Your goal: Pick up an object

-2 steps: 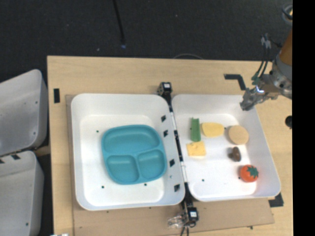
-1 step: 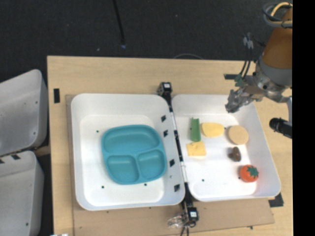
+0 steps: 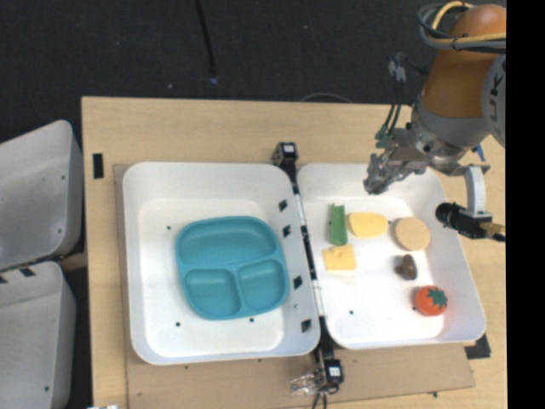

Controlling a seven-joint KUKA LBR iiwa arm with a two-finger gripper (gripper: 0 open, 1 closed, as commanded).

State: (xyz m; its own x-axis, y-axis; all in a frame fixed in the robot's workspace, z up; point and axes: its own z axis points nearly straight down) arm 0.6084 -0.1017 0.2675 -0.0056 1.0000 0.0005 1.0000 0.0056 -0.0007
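Camera view shows the grey two-finger gripper (image 3: 381,180) hanging over the far edge of the right-hand shallow white bin (image 3: 460,326), below the grey arm with its orange band (image 3: 464,54). Whether it is spread or pressed together cannot be told at this size; nothing can be seen caught in it. The step in hand looks like the approach: the tool seems above the bin floor and no object has been picked up yet.

The nearest candidate is the pale yellow rounded food piece (image 3: 367,225), which lies just below the gripper in the picture, toward the near side of the bin and slightly to its left. Touching that piece's left end is the green upright stick-shaped piece (image 3: 338,224), and beyond it, further toward the near side, the yellow cheese-like wedge (image 3: 340,258). To the gripper's near right sit the tan round disc (image 3: 412,233), the small dark brown lump (image 3: 407,267) and, well apart, the red tomato-like toy (image 3: 431,301). The teal sectioned plastic tray (image 3: 232,267) lies far off in the left-hand white bin (image 3: 140,331).

The next move probably calls for a short shift toward the near side to centre over one piece, then a straight descent; the green stick crowding the yellow piece could get in the way
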